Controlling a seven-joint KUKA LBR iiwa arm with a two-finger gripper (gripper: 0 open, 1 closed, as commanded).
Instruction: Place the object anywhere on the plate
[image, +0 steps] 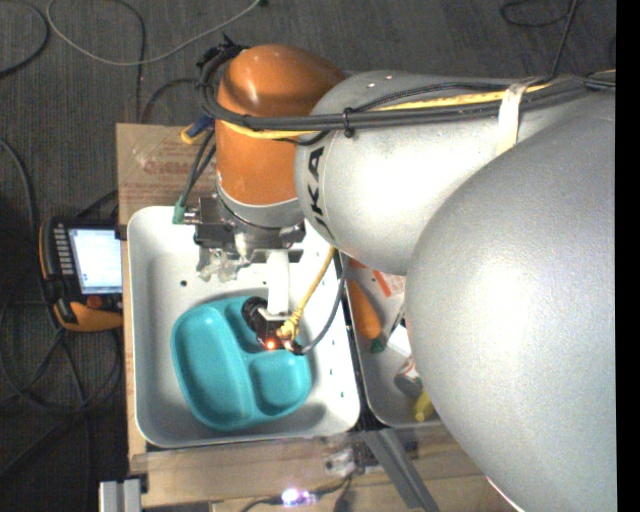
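A teal plate (225, 370) with divided compartments lies in the left white bin (155, 300), toward its front. My gripper (220, 262) hangs below the orange wrist band over the back of that bin, just behind the plate's far edge. I see nothing in its grasp from this angle. The arm's big grey body covers most of the right side of the view.
In the right bin (385, 405), partly hidden under the arm, lie an orange carrot-like item (362, 310), a small green piece (380, 345), something white (398, 290) and a yellow item (422, 405). A handheld pendant (85, 270) with a lit screen sits left of the bench.
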